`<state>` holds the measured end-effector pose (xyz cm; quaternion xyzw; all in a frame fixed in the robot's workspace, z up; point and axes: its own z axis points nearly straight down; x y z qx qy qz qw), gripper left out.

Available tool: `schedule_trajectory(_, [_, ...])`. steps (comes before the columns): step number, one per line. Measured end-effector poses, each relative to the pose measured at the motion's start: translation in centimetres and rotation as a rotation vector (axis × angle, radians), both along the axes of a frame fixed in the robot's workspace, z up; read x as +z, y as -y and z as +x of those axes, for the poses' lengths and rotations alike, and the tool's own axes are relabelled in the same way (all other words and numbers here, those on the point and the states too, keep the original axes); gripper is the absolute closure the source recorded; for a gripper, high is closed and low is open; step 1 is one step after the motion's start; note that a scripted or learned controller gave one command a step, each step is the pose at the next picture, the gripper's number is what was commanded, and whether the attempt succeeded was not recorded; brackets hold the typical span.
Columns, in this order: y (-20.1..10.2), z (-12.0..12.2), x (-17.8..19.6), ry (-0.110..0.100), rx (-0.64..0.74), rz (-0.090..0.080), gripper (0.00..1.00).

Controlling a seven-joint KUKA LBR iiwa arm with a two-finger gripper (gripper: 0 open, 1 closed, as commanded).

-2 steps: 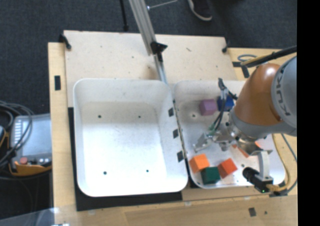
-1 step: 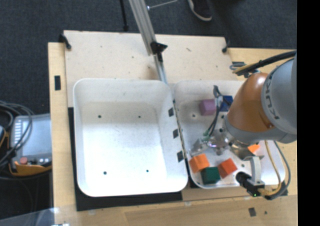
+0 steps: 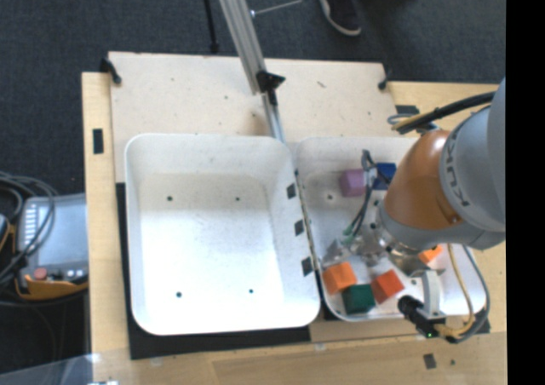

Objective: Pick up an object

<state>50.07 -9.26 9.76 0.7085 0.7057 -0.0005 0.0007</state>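
While the arm (image 3: 443, 192) covers most of the right bin (image 3: 319, 158), its gripper (image 3: 362, 247) sits low among the objects; grip state cannot be told. Orange block (image 3: 341, 276) at 7 o'clock of it, green block (image 3: 358, 298) at 6, second orange block (image 3: 388, 285) at 5, purple block (image 3: 352, 181) at 12. Left bin (image 3: 213, 234) at 9.

robot lab: kuka arm (image 3: 451, 183), bench (image 3: 187, 94), white bins (image 3: 140, 204).
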Motion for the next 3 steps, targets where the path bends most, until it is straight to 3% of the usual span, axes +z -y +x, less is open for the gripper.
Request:
schedule_trajectory(1, [0.0, 0.1, 1.1, 0.005, -0.007, 0.002, 1.00])
schedule_trajectory(3, [-0.2, 0.0, 13.7, 0.009, 0.008, 0.000, 1.00])
